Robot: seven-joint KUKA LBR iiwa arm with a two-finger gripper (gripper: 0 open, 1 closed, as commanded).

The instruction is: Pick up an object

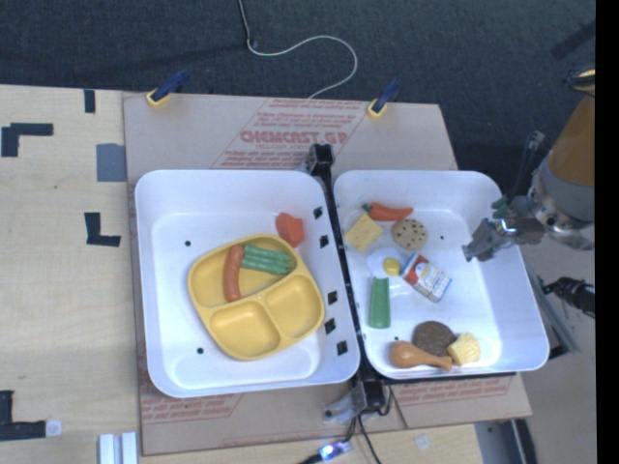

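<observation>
My gripper (486,240) hangs over the right side of the right bin (503,298), with nothing visible between its fingers. The right bin holds toy food: a carrot (390,212), a yellow cheese wedge (363,232), a cookie (409,232), a small yellow piece (391,266), a red-and-white carton (426,277), a green cucumber (379,302), a brown patty (433,336), a drumstick (416,357) and a corn piece (465,349). The carton lies closest to the gripper, to its lower left.
The left bin (164,259) bears a yellow divided plate (256,317) with a sausage (232,271) and green beans (266,259) on it, and a red-orange piece (290,228) beside it. A black divider clip (319,158) sits between the bins. A cable (300,46) lies behind.
</observation>
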